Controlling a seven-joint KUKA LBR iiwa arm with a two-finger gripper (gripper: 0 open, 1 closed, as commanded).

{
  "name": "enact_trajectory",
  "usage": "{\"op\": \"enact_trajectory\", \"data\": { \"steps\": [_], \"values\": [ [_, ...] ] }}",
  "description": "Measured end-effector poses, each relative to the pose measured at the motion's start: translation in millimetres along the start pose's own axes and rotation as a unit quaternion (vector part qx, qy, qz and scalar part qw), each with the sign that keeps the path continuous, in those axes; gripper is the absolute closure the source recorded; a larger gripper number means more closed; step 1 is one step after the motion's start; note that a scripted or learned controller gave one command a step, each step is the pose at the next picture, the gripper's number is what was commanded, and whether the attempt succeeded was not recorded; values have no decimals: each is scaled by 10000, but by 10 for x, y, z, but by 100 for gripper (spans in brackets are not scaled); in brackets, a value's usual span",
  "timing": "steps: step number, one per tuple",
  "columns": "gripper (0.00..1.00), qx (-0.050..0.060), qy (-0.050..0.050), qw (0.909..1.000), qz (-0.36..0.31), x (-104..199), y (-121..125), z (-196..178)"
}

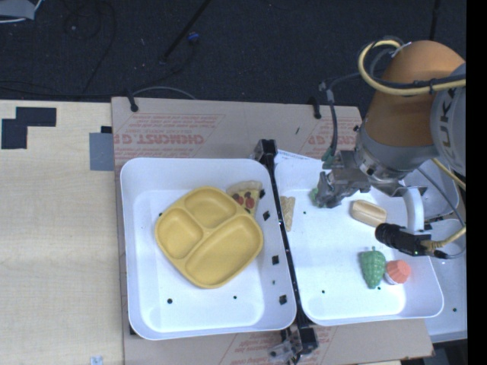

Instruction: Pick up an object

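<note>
While the grey KUKA arm with its orange band reaches in from the right, its dark two-finger gripper [329, 195] hangs low over the upper-left part of the right-hand shallow white bin [335, 295] — whether it is gaping or closed cannot be made out from this slanted overhead view, and nothing can be seen held in it.

Nearest to it lies a pale tan, loaf-shaped object [367, 212], just beside the gripper on the side toward the arm and a little nearer the camera; its long axis runs slantwise, from upper left down to lower right. That is the relation any coming grasp would likely turn on: a short shift rightward and toward the camera, with the wrist turned so the jaws close across the short side, not along the length.

Farther off in the same bin, toward the near right corner, a green, knobbly leaf-like toy [372, 267] rests beside a small salmon-pink round piece [397, 271] — the two close together, well apart from the gripper. A black cylindrical fitting [402, 239] on the arm's cabling juts between them and the tan object.

Across the black divider, the left-hand white bin [144, 310] holds a yellow three-compartment plastic tray [208, 236] with a pizza-slice toy [245, 195] tucked at its upper right edge.
</note>
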State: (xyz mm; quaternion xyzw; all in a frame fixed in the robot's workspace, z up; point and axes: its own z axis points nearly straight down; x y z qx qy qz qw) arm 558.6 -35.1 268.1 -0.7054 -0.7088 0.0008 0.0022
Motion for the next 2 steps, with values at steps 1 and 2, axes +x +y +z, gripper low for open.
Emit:
{"op": "enact_trajectory", "data": {
  "steps": [1, 2],
  "values": [
    [100, 0, -2, 10000, -2, 582, -24, 24],
    [100, 13, -7, 10000, 1, 1108, -20, 253]
  ]
}}
